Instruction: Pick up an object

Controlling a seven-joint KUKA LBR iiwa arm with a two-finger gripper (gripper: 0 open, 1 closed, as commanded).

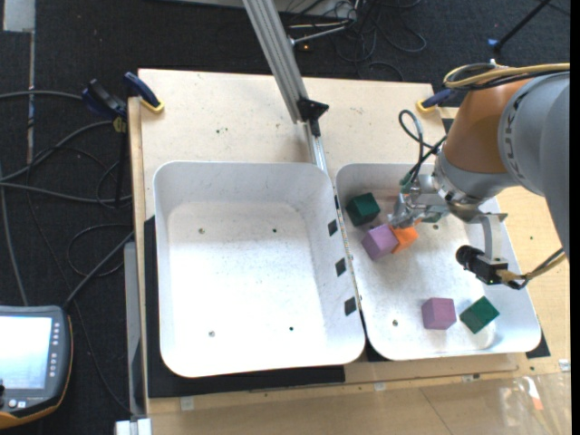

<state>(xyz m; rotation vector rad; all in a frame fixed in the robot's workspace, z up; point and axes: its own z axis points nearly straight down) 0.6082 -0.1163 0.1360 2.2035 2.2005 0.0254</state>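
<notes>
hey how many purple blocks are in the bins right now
2, both in the right bin: one purple block by the gripper, another purple block near the front. The arm may hide more.

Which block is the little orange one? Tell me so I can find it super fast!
Look in the right-hand white bin, up in its far half where the grey arm's end effector comes down. Just below it sits the orange block, touching a purple block, with a green block farther up-left. It is the only orange one, and looks smaller than the others.
</notes>
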